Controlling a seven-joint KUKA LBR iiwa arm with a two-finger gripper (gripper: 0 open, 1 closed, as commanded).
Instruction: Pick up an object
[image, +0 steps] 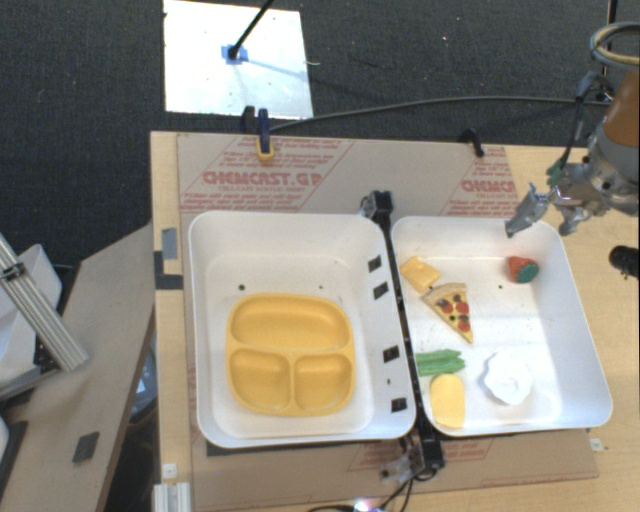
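Bench (560, 470) bears left bin (215, 330), right bin (575, 330)

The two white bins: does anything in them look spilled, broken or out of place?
Nothing stands out. The left bin holds a yellow divided plate lying flat. The right bin holds toy food spread apart: a pizza slice, a strawberry, green beans. The gripper is above that bin's far corner.
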